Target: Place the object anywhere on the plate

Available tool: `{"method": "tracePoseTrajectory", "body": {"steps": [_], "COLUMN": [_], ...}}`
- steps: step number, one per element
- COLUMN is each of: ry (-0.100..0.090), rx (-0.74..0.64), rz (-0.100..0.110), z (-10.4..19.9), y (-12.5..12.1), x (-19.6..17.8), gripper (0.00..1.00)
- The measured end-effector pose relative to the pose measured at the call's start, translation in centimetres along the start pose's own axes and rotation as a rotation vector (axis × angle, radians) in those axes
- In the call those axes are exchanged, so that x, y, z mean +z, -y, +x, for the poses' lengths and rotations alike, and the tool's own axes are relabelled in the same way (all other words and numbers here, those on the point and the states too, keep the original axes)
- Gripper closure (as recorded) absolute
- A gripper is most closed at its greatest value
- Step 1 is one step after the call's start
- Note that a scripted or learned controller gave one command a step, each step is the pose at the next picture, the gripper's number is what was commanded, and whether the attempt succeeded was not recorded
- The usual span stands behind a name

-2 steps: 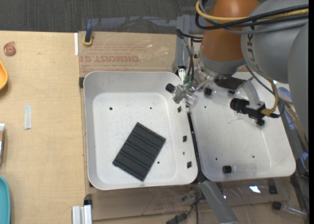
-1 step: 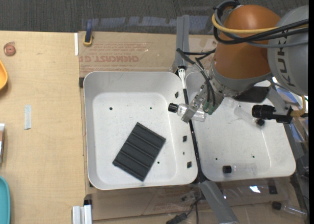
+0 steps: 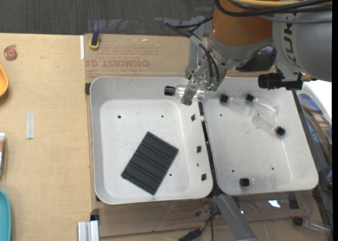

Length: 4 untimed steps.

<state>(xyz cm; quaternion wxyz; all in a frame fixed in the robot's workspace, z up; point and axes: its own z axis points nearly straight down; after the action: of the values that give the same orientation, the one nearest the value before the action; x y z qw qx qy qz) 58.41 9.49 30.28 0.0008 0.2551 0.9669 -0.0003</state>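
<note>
1. Arm (image 3: pixel 264 12): reaches in from the right, wrist angled down-left.
2. Gripper (image 3: pixel 191 93): above the left bin's (image 3: pixel 105 129) upper right corner, fingers closed on a clear vial (image 3: pixel 179 92) with black cap.
3. Black ridged plate (image 3: pixel 150 162): lies flat in the left bin.

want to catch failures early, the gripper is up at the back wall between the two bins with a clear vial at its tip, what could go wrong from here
1. The gripper hangs over the divider between the bins; the clear vial at its tip could drop in either bin.
2. How firmly the vial is held is unclear, so it may slip out mid-move.
3. The dark ribbed plate lies tilted in the left bin, far from the gripper; a round vial may roll off its ridges.
</note>
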Motion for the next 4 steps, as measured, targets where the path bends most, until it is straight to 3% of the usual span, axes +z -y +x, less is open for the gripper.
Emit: {"method": "tracePoseTrajectory", "body": {"steps": [1,2,3,4], "ry": [-0.002,0.0,-0.001,0.004], "rx": [-0.155,-0.545,-1.06,-1.369], "rz": [0.001,-0.002,-0.003,-0.005], "z": [9.0,-0.5,0.4,-5.2], "y": [5.5,-3.3,-1.7,-6.3], "x": [-1.4,-3.9,1.5,-0.4], "gripper": [1.0,1.0,1.0,1.0]}}
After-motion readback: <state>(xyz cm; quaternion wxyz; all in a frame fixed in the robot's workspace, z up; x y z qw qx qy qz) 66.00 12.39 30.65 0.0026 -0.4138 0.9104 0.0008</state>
